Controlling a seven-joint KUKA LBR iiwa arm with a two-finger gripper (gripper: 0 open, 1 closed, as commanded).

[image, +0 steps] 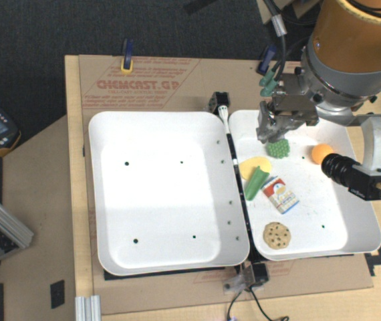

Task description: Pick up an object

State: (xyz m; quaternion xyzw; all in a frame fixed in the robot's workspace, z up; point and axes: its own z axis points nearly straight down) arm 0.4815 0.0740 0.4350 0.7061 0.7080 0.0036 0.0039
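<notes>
Green broccoli floret sits right under the gripper, at its tip. Contact isn't resolvable from this angle. Can't tell whether the gripper is spread or pressed together, since its lower end blends into the floret. The gripper hangs over the far part of the right-hand bin, close to the edge shared with the other bin.

- Orange ball: near the gripper on the arm side, apart from the floret.
- Yellow banana-like piece: next out, toward the camera and slightly toward the shared edge.
- Green pepper-like stick: touches the yellow piece, lying at a slant.
- Red and white small box: just beside the stick, further toward the camera.
- Cookie: furthest from the gripper in that bin, near its front wall.
- Other bin: well away from the gripper, on the side opposite the arm.
- Cardboard sheet: under both bins.
</notes>
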